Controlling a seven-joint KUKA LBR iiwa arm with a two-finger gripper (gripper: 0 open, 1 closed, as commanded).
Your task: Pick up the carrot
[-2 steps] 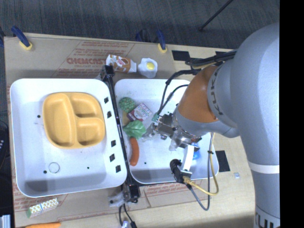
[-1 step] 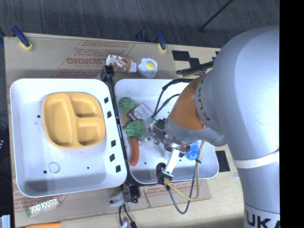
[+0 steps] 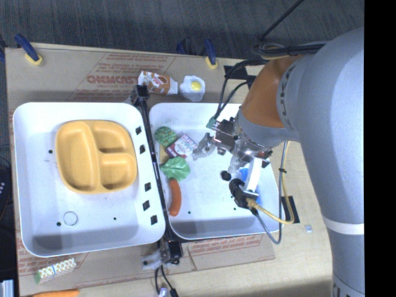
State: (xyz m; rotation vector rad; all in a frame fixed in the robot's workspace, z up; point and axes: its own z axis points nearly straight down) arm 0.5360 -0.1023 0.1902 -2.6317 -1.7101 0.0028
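Note:
The carrot (image 3: 175, 198) is an orange-red stick with a green leafy top (image 3: 175, 167). It lies upright along the left wall of the right bin (image 3: 204, 224). My gripper (image 3: 213, 150) hangs over the middle of that bin, to the right of and slightly above the leafy top. It is apart from the carrot and nothing is visibly held in it. The grey arm with its orange band (image 3: 266, 101) covers the bin's right side.
A green broccoli-like piece (image 3: 164, 134) and a pink packet (image 3: 184, 145) lie just left of the gripper. A blue item (image 3: 252, 177) sits under the wrist. The left bin (image 3: 37, 228) holds a yellow divided tray (image 3: 96, 154). A small carton (image 3: 154, 82) and a white-yellow object (image 3: 193, 87) rest behind the bins.

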